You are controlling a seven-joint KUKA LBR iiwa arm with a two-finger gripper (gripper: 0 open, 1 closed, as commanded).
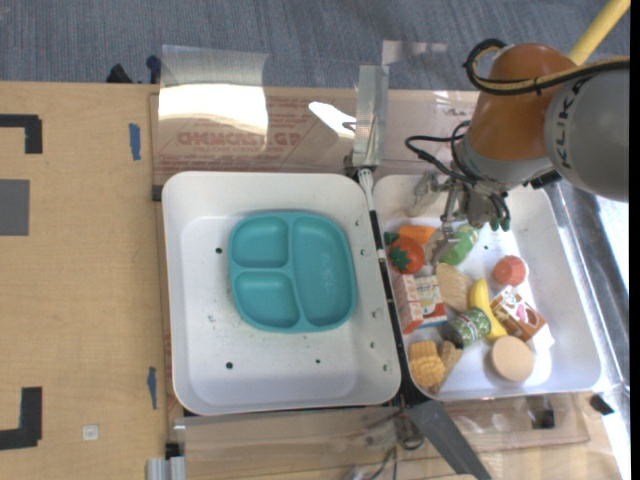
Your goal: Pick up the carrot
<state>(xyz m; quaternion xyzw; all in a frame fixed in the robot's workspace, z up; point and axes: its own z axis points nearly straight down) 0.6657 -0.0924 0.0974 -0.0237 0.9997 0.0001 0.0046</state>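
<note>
The carrot (414,235) is a small orange piece lying at the upper left of the right bin (572,298), close to the divider between the bins. My gripper (460,220) hangs over the back of that bin, just to the right of the carrot and above a light green toy (456,247). The orange-banded wrist (515,98) rises behind it. Nothing is visibly held.
The left bin (190,268) holds a teal divided plate (293,270). Around the carrot lie a red-orange fruit with a green top (405,257), a red ball (509,269), a banana (483,301), corn (428,362), a small carton (518,315) and a tan disc (512,359).
</note>
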